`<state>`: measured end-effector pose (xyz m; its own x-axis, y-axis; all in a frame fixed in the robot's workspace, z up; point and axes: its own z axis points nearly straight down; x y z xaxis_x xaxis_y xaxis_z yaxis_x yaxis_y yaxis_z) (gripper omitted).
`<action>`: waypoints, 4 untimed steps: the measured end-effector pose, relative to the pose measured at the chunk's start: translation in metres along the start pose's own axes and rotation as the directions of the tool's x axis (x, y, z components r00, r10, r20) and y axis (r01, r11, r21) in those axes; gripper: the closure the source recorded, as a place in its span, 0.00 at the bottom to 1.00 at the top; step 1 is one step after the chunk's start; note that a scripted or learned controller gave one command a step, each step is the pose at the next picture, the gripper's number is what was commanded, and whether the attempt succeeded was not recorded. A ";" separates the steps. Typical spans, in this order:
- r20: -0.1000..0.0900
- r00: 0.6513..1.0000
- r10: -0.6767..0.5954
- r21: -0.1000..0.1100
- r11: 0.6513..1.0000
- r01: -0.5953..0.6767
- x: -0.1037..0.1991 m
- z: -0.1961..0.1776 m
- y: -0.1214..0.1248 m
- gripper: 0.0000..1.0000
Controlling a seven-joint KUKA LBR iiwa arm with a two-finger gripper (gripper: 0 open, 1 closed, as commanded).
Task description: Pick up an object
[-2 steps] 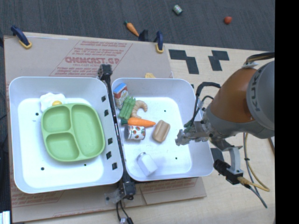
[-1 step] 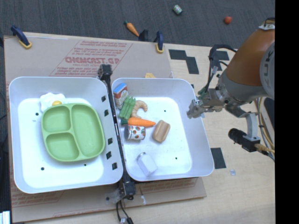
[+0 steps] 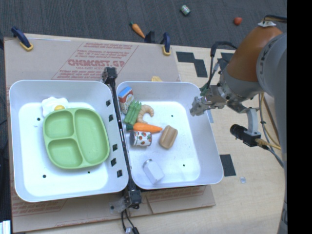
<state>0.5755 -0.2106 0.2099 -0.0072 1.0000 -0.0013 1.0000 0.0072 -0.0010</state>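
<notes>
The right bin (image 3: 209, 145) holds a cluster near its left wall: a small carton (image 3: 126, 98), a green vegetable (image 3: 132, 113), a tan curved piece (image 3: 146, 111), an orange carrot (image 3: 146, 127), a small printed can (image 3: 141, 139) and a tan bread-like block (image 3: 168, 137). A white block (image 3: 153, 171) lies nearer the front. My gripper (image 3: 197, 107) hangs over the bin's right rim, well to the right of these objects, with nothing visibly held.
The left bin (image 3: 19, 174) carries a green divided plate (image 3: 75, 137) and a fried-egg toy (image 3: 54, 104) at its back left. Black clips line the divider (image 3: 117, 130) between the bins. Loose small items lie on the floor beyond the bench.
</notes>
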 end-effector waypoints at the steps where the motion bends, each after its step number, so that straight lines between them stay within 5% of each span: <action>1: -0.001 1.000 0.001 0.002 1.000 -0.001 0.012 0.005 -0.056 1.00; 3: -0.001 1.000 0.002 -0.002 1.000 -0.002 0.000 0.001 0.014 1.00; 4: -0.001 1.000 0.001 0.002 1.000 -0.001 0.000 0.009 -0.050 1.00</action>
<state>0.5253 -0.2111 0.2006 -0.0061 1.0000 -0.0001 1.0000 0.0061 -0.0030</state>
